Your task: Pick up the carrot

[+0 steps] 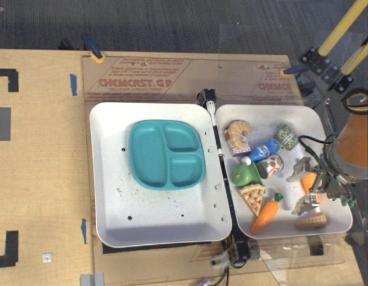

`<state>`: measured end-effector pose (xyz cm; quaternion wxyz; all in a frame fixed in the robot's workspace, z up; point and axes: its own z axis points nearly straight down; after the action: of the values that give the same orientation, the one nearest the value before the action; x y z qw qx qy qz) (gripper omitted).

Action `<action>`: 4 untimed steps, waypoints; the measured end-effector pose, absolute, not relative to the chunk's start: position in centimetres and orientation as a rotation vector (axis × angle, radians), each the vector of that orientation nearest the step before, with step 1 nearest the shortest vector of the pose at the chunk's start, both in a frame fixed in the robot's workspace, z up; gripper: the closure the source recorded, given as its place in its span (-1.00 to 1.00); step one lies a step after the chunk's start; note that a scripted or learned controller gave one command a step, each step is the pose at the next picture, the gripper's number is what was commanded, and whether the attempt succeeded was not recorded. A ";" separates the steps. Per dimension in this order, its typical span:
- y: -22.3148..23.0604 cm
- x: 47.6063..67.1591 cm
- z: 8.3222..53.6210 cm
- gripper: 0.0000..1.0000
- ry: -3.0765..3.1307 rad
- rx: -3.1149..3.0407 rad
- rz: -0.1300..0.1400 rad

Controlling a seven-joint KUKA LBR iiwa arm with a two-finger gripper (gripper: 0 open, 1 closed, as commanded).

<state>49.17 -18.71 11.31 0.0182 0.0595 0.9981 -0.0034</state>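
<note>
The carrot is orange with a green top and lies slanted near the front of the right bin, just below a pizza slice. My gripper hangs low over the right side of that bin, to the right of the carrot and apart from it. Its two metal fingers stand spread, so it is open. A small orange piece shows in the gap between them; whether it touches them is unclear.
The right bin also holds a bread toy, a blue bottle, a green pepper, a small can, a green block and a brown piece. A teal divided plate sits in the left bin.
</note>
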 end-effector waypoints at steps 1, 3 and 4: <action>-22.1 49.3 8.9 -1.00 3.105 0.399 0.004; -20.5 49.1 8.9 -1.00 2.815 1.383 0.043; -19.0 48.9 8.9 -1.00 2.543 1.833 0.030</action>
<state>48.89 -19.04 8.94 0.0036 0.5847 0.8112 0.0097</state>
